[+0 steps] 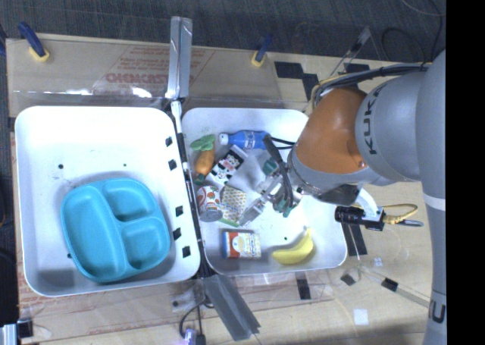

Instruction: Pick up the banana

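The banana (295, 249) lies near the front edge of the right bin (331, 258). The tool (267, 198) hovers above it, fingers apart, holding nothing.

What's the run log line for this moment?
gripper over right bin clutter | banana untouched near front wall | grasp not yet made

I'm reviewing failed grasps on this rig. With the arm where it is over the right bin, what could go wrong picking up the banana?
1. The gripper sits over the clutter in mid-bin, not over the banana, so closing here would likely catch other items.
2. The banana lies near the front wall of the right bin, leaving little finger room on that side.
3. The small red carton lies close beside it and may get nudged.
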`<state>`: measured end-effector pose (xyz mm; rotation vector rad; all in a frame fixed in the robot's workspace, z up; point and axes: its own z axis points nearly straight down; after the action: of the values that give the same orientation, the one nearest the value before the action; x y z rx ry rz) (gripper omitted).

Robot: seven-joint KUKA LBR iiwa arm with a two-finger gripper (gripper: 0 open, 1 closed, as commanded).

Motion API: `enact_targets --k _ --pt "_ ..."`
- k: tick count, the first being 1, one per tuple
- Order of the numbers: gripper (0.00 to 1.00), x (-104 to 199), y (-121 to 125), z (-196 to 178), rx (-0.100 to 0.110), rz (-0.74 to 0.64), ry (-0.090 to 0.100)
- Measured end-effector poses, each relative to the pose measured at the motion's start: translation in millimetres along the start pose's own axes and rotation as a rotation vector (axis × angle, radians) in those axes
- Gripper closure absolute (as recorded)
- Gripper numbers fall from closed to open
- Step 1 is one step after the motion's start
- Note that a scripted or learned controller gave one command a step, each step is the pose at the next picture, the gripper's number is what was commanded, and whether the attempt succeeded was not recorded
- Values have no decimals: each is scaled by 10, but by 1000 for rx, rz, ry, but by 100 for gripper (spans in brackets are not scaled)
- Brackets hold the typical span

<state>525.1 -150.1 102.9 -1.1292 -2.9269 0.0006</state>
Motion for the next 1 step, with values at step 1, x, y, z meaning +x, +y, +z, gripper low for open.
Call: enact_targets --k 1 --pt "0 -51 -778 -336 0 -118 1"
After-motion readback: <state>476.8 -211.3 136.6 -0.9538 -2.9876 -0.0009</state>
